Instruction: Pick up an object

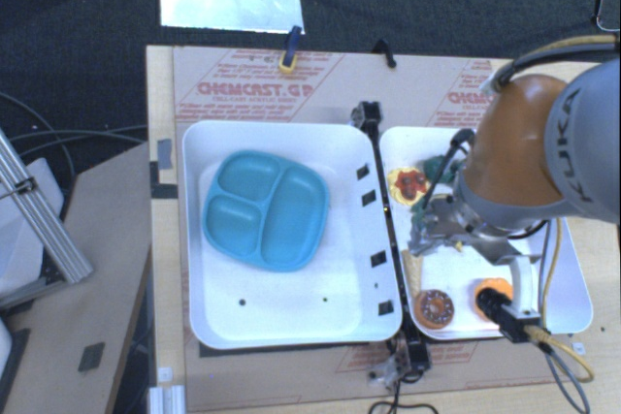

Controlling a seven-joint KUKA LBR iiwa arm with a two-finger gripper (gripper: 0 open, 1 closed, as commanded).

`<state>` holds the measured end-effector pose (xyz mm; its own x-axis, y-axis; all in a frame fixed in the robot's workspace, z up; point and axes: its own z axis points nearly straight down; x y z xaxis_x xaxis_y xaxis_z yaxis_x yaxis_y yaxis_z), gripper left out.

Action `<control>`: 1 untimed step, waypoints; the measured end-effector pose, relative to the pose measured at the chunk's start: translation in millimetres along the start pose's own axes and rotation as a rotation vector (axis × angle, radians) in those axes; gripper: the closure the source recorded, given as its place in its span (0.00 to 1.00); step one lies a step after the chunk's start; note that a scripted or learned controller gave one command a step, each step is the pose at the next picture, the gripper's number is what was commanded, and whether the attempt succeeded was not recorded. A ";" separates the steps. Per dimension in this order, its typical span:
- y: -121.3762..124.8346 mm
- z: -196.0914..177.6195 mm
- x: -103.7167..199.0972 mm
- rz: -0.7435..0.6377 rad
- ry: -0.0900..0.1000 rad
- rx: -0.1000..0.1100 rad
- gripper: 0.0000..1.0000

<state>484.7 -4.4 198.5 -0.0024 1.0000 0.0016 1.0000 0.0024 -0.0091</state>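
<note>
A doughnut [435, 307] with dark icing lies at the near edge of the right bin [578, 305], and just beside it, toward the right, sits an orange piece [493, 290]. A red and yellow toy [408, 182] lies at the far side of the same bin. The gripper [423, 230] hangs low over this bin between these things, and its state cannot be told. The left bin [223, 315] holds a blue divided plate [265, 209]. Both bins rest on the worktop [320, 84].
</note>
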 end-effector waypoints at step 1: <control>130.3 12.5 -76.0 0.004 -0.007 -0.021 1.00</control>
<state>615.1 -80.0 184.7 0.0016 1.0000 -0.0054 0.9999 -0.0016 0.0124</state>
